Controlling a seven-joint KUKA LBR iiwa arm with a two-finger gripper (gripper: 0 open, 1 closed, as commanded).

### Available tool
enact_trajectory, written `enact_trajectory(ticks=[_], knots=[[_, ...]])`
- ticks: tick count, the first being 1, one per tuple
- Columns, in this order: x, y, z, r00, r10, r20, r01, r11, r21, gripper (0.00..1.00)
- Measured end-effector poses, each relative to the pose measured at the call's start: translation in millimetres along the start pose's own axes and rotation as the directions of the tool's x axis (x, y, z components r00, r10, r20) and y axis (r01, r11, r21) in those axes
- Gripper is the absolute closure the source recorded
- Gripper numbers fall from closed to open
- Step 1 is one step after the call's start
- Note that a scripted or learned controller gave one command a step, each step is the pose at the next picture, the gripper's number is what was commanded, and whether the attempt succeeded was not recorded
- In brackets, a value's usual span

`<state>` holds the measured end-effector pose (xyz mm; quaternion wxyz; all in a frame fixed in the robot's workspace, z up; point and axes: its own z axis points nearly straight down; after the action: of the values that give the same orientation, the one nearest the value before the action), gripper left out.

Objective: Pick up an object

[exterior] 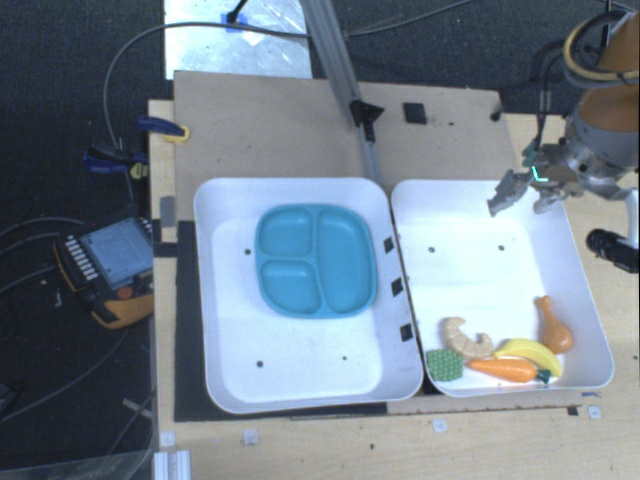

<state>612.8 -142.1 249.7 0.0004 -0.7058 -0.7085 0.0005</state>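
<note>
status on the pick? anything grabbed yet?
Done: nothing picked; the toy food all lies in the right bin's near corner: carrot, banana, drumstick. In hand: nothing; the gripper hangs open over the bin's far edge, apart from the pile. Left: move to the pile, descend, close, lift.

Smooth white plastic bins sit on matt brown board, the blue divided plate glossy, probably plastic too
</note>
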Motion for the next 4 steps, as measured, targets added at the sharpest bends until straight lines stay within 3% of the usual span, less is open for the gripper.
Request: enact_trajectory(ticks=[1,4], knots=[[0.0,0.7,-1.5,1.000,0.000,0.001,0.000,1.000,-0.003,0.00],[25.6,5.0,144.8,1.000,-0.003,0.000,0.003,1.000,0.000,0.00]])
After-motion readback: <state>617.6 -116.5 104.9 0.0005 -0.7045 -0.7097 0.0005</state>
